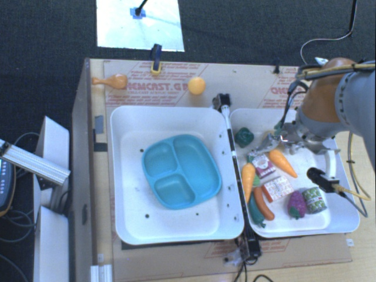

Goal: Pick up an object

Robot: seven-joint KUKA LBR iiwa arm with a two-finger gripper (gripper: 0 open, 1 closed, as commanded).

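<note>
Pincer (pixel 281 138) hovering in right bin (pixel 346 216) w/ toy veg; grip unclear. Blue plate (pixel 181 170) sitting in left bin (pixel 126 157).

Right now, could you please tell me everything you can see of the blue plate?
The blue plate is a light blue tray, plastic by its look, with rounded corners and three recessed compartments. It lies flat, turned at a slant, near the middle of the left bin, resting on the bin's floor. Nothing lies in it or touches it otherwise.

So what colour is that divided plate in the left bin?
Light blue; the divided plate shows plainly in the camera view.
</note>
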